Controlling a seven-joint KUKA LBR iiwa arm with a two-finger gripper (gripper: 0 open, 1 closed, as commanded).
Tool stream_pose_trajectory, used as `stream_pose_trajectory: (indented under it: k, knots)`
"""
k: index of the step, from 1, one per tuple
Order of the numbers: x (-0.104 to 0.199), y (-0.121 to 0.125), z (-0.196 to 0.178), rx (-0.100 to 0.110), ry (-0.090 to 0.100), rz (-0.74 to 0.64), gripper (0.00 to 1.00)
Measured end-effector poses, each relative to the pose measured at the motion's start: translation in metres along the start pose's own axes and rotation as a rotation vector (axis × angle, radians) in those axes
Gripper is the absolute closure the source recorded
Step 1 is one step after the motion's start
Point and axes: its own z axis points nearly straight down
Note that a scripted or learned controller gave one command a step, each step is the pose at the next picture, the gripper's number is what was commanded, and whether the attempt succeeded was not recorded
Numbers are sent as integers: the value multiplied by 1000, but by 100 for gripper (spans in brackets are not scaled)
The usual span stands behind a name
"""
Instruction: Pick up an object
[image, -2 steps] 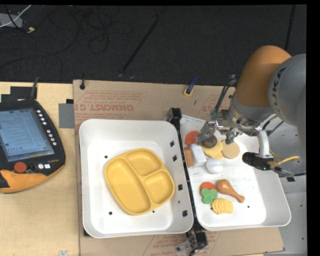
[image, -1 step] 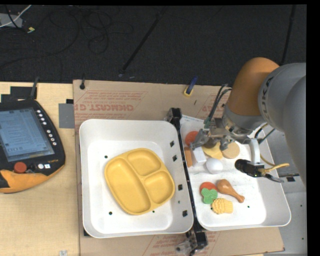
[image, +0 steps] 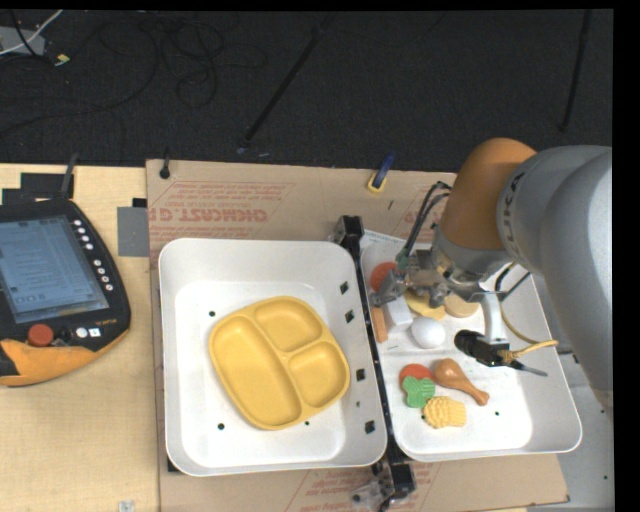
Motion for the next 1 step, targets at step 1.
stream_pose_trajectory:
  k: [1]
  knots:
    - [0,-3,-8,11,5,5,100]
